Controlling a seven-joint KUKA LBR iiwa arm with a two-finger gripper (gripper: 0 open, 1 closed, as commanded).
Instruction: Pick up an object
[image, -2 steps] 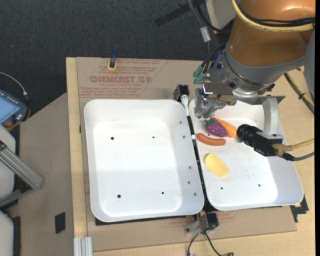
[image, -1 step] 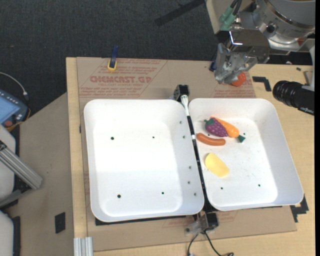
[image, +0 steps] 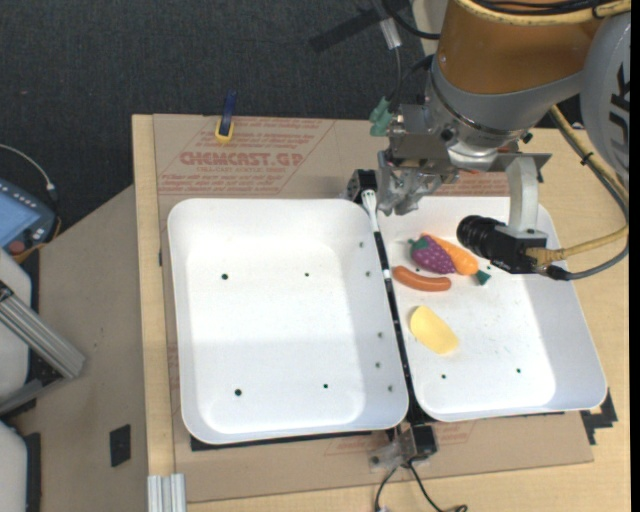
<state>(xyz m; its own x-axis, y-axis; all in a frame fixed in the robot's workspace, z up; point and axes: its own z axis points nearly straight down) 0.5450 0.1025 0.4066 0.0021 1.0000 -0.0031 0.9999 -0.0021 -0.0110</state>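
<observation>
From the camera above the bench, the arm (image: 510, 50) comes in from the upper right, its orange band filling the top of the picture. The gripper (image: 400, 200) hangs over the far left corner of the right bin (image: 520, 345), close to the ridge where the two bins meet. How far it is open cannot be told from this angle, and no object can be seen in its grip.

The things to be picked all lie in the right bin, in its left half. A bunch of purple grapes (image: 432, 256) sits nearest the gripper, a little to its right and closer to the camera. An orange carrot (image: 464, 263) lies touching the grapes on their right side. A small green bit (image: 482, 278) rests just beside the carrot's tip. A reddish sausage (image: 421, 281) lies flat just in front of the grapes. A pale yellow piece (image: 434, 330) lies apart from these, nearer the front edge.

The left bin (image: 270, 320) shows its bare white floor. Both bins rest on a sheet of brown cardboard (image: 240, 150), and a small blue and yellow clip (image: 227, 122) stands at its far edge.
</observation>
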